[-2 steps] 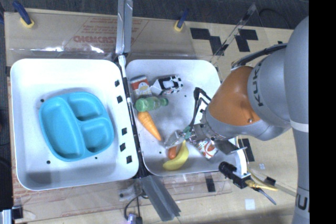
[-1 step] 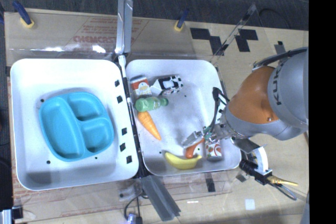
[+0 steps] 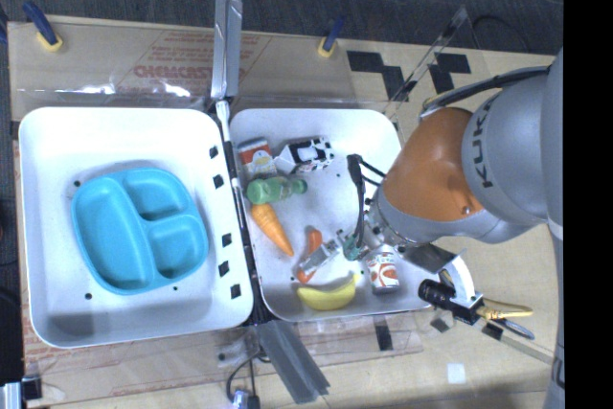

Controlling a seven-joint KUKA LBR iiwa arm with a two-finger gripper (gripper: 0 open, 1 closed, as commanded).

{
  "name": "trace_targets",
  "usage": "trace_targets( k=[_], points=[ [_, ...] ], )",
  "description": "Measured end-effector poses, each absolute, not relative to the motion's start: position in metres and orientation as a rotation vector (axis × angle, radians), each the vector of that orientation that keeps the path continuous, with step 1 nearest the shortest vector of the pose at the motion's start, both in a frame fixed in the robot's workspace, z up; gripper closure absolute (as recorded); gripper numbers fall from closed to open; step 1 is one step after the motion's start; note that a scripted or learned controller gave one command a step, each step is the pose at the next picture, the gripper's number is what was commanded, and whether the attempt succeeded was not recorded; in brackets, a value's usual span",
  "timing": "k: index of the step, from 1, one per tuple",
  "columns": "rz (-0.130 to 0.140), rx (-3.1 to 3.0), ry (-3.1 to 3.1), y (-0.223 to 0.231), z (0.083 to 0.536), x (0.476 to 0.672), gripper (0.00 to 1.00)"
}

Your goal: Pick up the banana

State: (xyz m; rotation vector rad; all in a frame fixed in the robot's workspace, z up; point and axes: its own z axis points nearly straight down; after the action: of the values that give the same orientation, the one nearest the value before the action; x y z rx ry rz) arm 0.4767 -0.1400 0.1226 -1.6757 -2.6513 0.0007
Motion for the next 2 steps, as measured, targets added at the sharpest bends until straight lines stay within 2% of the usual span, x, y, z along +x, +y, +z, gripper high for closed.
trace_targets(
  k=[1, 2],
  points=[
    [0.0, -1.647, -2.67, -0.197, 0.09, 0.476, 0.0],
    [0.0, -1.358, -2.825, -0.138, 0.09, 0.476, 0.0]
  ],
)
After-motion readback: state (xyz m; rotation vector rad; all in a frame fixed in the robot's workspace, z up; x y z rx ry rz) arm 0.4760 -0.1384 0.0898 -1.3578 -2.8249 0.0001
